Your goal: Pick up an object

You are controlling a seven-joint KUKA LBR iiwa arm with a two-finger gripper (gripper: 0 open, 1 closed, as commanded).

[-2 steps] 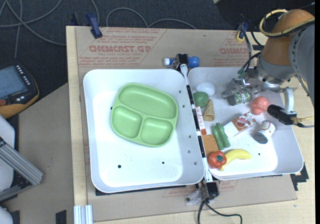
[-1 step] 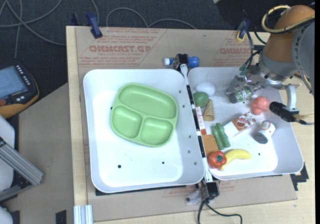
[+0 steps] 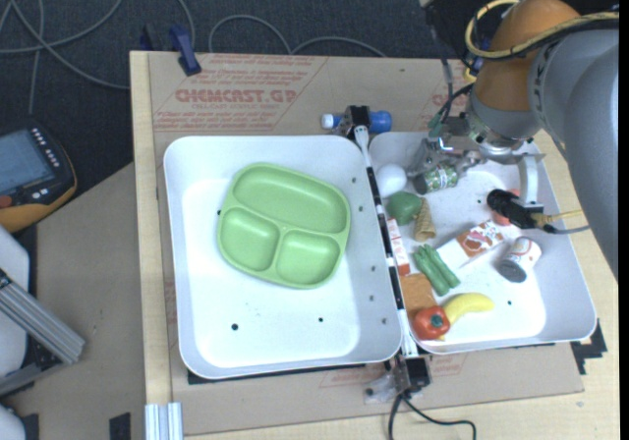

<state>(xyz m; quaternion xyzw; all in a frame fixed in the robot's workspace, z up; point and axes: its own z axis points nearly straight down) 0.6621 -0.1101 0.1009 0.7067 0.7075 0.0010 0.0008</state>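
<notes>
You are at the approach step: the gripper (image 3: 439,165) hangs low in the right bin (image 3: 565,305). Whether its fingers are released or clenched, you cannot tell; next, settle them over the white ball (image 3: 392,177) just beside them

Green divided plate (image 3: 283,225) in left bin (image 3: 197,330), toy food in right bin (image 3: 560,315), tool (image 3: 437,168) low over its far corner

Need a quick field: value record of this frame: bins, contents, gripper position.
left bin: green divided plate
right bin: toy food, including banana, tomato, green bean pod, cone, white ball
gripper: low over the right bin's far end, near the white ball
held: nothing visibly between fingers
arm: enters from the right
</notes>
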